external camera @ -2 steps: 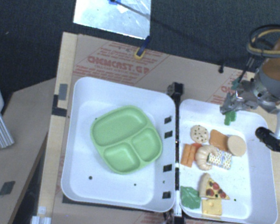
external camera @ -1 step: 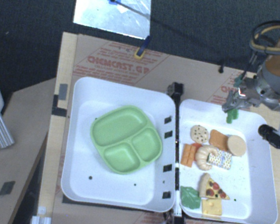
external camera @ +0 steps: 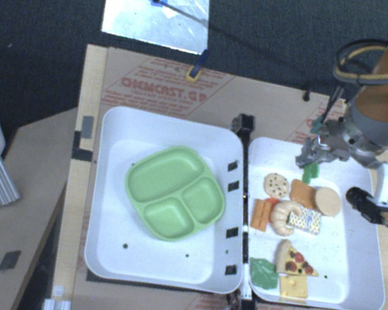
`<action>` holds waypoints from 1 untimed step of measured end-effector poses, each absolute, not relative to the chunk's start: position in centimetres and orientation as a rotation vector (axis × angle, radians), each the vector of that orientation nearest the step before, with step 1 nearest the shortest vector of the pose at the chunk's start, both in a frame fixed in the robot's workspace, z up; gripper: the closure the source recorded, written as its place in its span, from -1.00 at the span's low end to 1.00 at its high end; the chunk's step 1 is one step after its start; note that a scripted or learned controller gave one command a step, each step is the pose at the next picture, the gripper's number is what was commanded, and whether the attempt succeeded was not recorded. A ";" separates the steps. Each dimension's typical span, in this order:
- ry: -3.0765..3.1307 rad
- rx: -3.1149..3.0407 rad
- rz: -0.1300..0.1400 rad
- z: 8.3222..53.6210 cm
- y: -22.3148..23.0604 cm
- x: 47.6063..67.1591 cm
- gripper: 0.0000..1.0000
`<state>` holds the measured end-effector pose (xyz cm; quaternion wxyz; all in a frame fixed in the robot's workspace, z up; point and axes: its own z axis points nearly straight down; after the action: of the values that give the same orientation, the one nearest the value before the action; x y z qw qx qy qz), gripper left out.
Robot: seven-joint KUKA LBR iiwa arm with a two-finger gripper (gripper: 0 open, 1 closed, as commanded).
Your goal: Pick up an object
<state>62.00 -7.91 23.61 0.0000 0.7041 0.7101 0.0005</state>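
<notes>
Over the right bin (external camera: 359,291) my gripper (external camera: 312,162) sits right on a small green piece (external camera: 311,173), can't tell if it's actually grabbing.

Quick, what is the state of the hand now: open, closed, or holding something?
Hand: over the back of the right bin, just above a small green item; open or closed cannot be told, and no held object is visible.

Right bin (external camera: 359,270): toy food crowds its left half; right side bare.
Left bin (external camera: 113,173): green divided plate (external camera: 175,192) fills centre.
</notes>
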 end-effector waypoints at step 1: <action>2.231 2.215 -0.001 23.9 -4.8 58.3 1.00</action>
<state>58.27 -4.83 23.93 -0.0011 0.7044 0.7098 -0.0004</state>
